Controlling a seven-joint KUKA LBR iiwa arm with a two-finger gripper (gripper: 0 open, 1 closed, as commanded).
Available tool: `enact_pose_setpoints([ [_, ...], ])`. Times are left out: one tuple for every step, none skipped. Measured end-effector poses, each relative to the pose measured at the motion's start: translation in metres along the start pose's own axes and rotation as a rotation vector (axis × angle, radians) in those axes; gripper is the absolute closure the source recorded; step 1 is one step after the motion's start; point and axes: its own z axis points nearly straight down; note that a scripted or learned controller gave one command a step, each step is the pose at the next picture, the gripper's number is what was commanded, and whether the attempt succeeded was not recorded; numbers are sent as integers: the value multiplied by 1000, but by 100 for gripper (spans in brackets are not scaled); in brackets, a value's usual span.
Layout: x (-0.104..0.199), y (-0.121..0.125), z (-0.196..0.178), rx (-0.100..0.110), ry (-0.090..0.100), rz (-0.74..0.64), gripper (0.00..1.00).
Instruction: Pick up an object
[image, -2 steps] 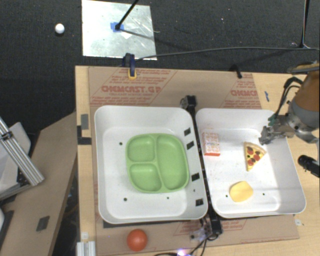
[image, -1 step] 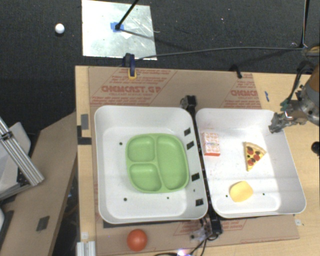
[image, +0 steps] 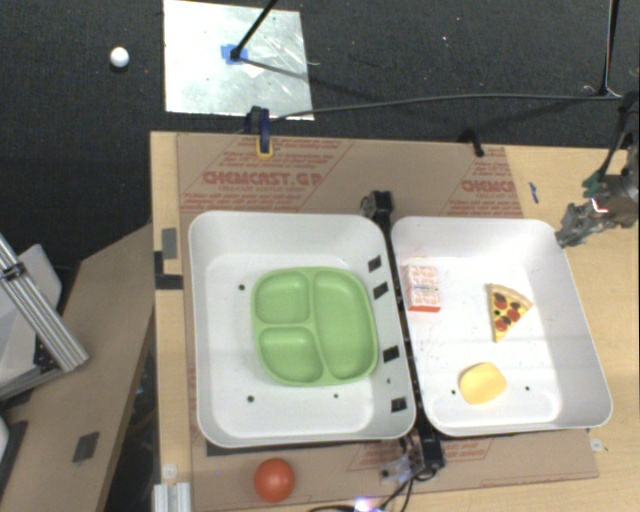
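The right bin (image: 575, 330) holds three objects. A small red and white box (image: 422, 286) lies near its left wall. A toy pizza slice (image: 506, 310) rests toward the middle right. A yellow rounded piece (image: 482, 383) sits near the front. My gripper (image: 580, 226) hovers at the bin's far right corner, above the rim, apart from all three objects. Nothing shows between its fingers.
The left bin (image: 215, 330) holds a green divided tray (image: 314, 326). A red ball (image: 273, 479) lies on the bench in front of the left bin. Black clips (image: 381, 292) join the two bins along the middle wall. A metal frame (image: 40, 310) stands at far left.
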Motion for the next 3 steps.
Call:
enact_pose_setpoints([
  [49,5,16,6,3,-3,100],
  [107,17,15,5,4,-5,100],
  [155,19,30,7,4,-3,100],
])
